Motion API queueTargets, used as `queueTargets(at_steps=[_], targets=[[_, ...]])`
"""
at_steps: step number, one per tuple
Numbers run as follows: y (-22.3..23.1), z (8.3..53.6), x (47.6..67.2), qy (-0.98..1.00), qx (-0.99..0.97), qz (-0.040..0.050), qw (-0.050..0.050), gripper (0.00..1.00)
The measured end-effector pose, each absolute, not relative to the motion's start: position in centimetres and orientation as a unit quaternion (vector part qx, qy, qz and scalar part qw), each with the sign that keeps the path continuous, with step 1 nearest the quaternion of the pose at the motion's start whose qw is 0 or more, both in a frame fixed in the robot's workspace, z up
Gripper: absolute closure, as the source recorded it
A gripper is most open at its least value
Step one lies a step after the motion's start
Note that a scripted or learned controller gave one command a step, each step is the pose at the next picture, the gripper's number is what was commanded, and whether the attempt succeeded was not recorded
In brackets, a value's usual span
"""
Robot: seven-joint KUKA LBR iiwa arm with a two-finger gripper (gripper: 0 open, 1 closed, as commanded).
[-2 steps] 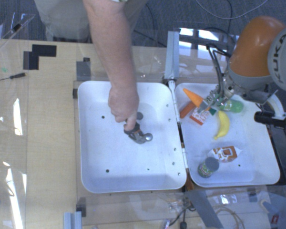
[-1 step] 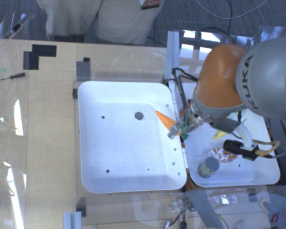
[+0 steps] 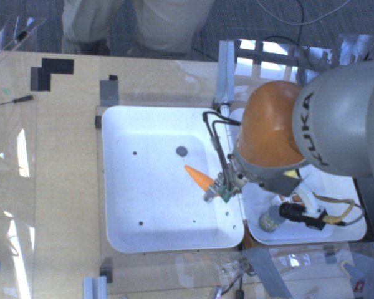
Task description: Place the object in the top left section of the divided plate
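An orange carrot-shaped object (image 3: 198, 176) lies slanted in the left white bin (image 3: 143, 229), right of the bin's middle. Its pointed end faces up-left and its thick end reaches the gripper. My gripper (image 3: 215, 192) is low over the right side of that bin, touching or just past the object's thick end. The wrist and orange band (image 3: 268, 129) cover the gap between the two bins. I cannot make out a divided plate.
A small grey disc (image 3: 181, 151) sits on the left bin's floor, up-left of the orange object. The right bin (image 3: 352, 232) is largely hidden by the arm; a greyish round thing (image 3: 268, 222) and a small orange-red piece (image 3: 288, 199) lie near its front.
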State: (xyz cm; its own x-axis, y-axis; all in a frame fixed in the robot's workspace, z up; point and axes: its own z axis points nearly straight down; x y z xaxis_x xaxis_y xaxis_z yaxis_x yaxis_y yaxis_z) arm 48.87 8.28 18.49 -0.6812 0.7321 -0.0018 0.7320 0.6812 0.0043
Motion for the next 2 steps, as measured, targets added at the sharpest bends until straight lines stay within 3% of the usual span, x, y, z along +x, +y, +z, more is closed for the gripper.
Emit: queueTargets(at_steps=[1, 2], targets=[[17.3, 12.8, 48.7, 0.951, 0.308, 0.0015, 0.001, 1.0], [16.2, 21.1, 48.8, 0.967, 0.254, 0.0026, 0.003, 1.0]])
